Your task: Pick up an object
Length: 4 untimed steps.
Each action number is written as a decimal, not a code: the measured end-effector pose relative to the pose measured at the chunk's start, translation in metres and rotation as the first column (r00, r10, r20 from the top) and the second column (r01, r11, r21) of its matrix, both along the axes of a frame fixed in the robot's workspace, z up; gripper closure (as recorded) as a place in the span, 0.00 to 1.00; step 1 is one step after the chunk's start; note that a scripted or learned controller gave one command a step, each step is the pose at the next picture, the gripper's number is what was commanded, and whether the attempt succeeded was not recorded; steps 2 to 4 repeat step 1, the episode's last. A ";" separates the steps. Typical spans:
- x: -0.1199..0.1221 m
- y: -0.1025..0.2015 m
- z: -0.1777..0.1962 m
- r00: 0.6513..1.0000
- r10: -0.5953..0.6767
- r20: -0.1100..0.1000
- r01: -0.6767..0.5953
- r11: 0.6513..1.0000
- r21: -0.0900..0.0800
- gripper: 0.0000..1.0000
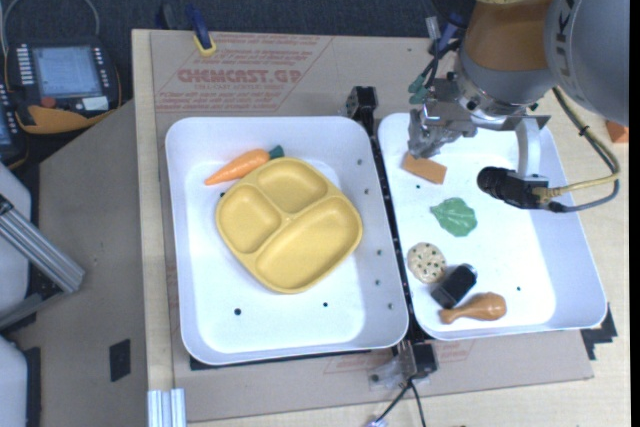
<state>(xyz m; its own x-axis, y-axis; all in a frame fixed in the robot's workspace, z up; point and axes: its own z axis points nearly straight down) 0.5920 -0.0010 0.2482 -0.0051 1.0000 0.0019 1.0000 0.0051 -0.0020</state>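
Arm: the grey arm with its orange band fills the upper right of the frame and reaches down over the right bin (570,245).
Gripper: the gripper (432,137) hangs over the upper left part of the right bin, directly above the orange block (426,170).
Fingers: they point down toward the block's upper edge; how wide they stand, and whether they grip anything, cannot be told from this slant.
Orange block: a small flat wedge lying on the bin floor near the bin's upper left corner, just under the fingertips.
Green leaf: a green leafy piece (455,216) lies near the middle of the right bin, below and right of the block.
Cookie: a round speckled cookie (426,261) sits by the bin's left wall, lower down.
Black piece: a dark blocky item (454,285) lies just right of and below the cookie.
Drumstick: a brown drumstick (476,309) lies along the bin's lower edge, touching or just beside the black piece.
Left bin: the left bin (200,295) holds a yellow divided plate (288,224) at its centre, with a carrot (236,167) along the plate's upper left rim.
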 end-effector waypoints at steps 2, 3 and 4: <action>0.019 0.053 0.003 1.000 0.001 0.006 -0.001 1.000 0.000 1.00; 0.019 0.053 0.003 1.000 0.001 0.006 -0.001 1.000 0.000 1.00; 0.019 0.053 0.003 1.000 0.001 0.006 -0.001 1.000 0.000 1.00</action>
